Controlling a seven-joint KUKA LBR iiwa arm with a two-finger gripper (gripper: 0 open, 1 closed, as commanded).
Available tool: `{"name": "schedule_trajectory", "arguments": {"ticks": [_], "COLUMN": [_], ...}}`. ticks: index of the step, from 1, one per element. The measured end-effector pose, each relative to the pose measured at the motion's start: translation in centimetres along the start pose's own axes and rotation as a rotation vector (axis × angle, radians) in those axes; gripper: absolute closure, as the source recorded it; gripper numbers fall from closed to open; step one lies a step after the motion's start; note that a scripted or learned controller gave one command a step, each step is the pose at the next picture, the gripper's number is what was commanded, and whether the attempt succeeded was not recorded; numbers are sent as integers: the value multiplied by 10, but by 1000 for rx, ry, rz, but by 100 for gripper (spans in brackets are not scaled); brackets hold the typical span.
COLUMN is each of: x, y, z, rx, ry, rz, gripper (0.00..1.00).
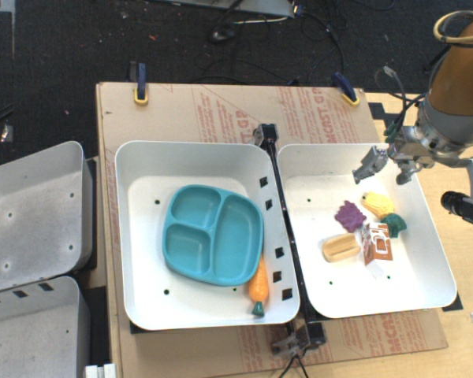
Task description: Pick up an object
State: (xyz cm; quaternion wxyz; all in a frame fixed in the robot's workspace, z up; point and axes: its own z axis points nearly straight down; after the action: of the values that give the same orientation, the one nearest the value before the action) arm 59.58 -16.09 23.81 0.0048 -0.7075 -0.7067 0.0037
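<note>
A: What is lying in the left bin (142, 211)?

B: A teal divided plate (213, 235) is sitting in the middle of it, and a toy carrot (258, 287) is lying just beside the plate's lower right edge, its green end pointing toward the bin's front wall.

A: And in the right bin (426, 286)?

B: A cluster of small toys is resting there. A purple grape bunch (349, 215) is sitting above a tan bread roll (340, 247). Right of those, a red and white packet (377, 243) is lying next to the roll, with a yellow corn cob (378, 204) above it and a dark green piece (396, 226) touching the packet's upper right.

A: Where is the arm?

B: It is reaching in from the right, its orange band (457, 73) showing near the corner. The gripper (386, 166) is hovering over the right bin's back right area, above the corn cob and apart from it. Its jaws are standing spread, pinching nothing.

A: What is carrying the bins?

B: A bench (189, 113) topped with brown board.
</note>
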Motion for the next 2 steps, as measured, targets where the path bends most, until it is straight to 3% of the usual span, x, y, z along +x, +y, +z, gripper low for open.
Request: {"name": "schedule_trajectory", "arguments": {"ticks": [1,2], "x": [0,0], "y": [2,1], "z": [-7,57], "rx": [-12,-7], "ry": [-2,-1], "rz": [-3,-1], "gripper": [0,0]}}
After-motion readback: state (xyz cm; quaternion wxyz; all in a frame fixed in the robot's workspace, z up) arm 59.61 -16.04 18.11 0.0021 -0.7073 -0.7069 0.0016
